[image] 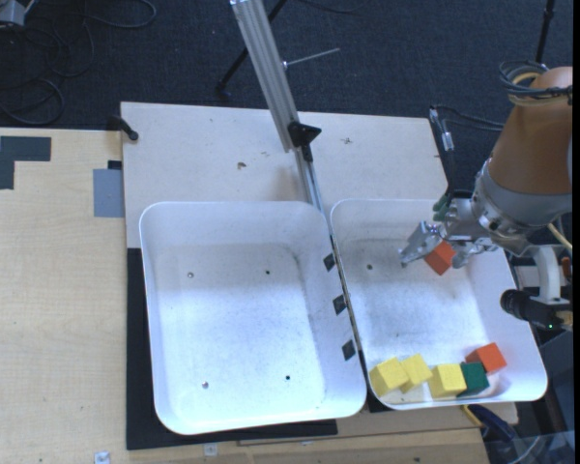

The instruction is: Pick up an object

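KUKA gripper (433, 247) is clasping an orange block (441, 257), hanging above right bin (391, 303); lift looks underway, next: raise w/o slipping.

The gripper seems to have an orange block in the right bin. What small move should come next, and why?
Probably a slow, straight lift. The gripper appears to hold an orange block between its fingers, above the floor of the right bin. The other blocks lie clustered in the near corner, away from it, so rising straight up should disturb nothing.
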